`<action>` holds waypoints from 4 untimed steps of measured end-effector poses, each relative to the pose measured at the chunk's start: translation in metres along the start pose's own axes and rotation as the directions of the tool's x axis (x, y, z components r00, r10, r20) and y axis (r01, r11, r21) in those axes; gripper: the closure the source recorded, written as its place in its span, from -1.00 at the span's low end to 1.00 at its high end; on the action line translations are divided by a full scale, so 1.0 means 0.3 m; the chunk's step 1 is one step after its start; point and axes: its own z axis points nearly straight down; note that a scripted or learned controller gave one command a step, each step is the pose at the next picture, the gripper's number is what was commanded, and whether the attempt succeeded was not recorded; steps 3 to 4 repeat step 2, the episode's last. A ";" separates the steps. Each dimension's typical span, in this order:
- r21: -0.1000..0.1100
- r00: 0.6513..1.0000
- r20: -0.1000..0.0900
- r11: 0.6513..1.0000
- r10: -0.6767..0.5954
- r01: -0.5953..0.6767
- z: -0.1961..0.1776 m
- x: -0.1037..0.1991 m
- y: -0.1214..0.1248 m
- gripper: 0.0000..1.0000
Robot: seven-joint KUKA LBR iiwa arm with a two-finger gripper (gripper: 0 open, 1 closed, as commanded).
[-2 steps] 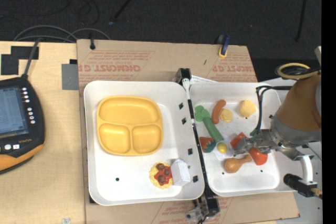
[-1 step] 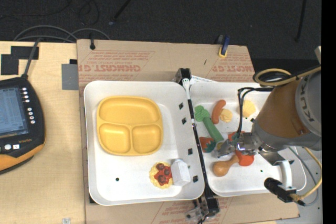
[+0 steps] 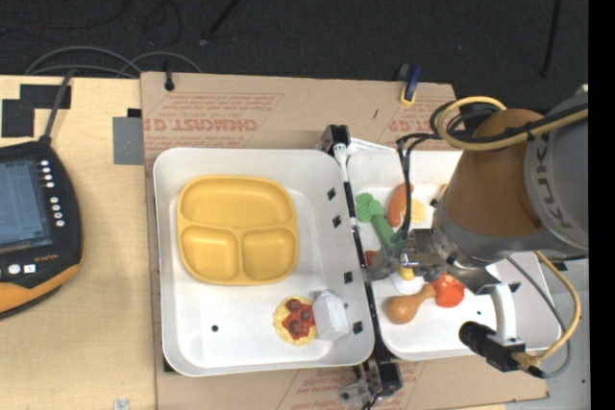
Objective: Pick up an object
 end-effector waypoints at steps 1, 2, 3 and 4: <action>0.010 1.000 0.001 1.000 0.008 -0.008 -0.013 -0.016 -0.002 1.00; 0.003 1.000 0.002 1.000 0.001 -0.001 -0.186 0.266 0.002 1.00; 0.003 1.000 0.002 1.000 0.001 -0.001 -0.186 0.266 0.002 1.00; 0.003 1.000 0.002 1.000 0.001 -0.001 -0.186 0.266 0.002 1.00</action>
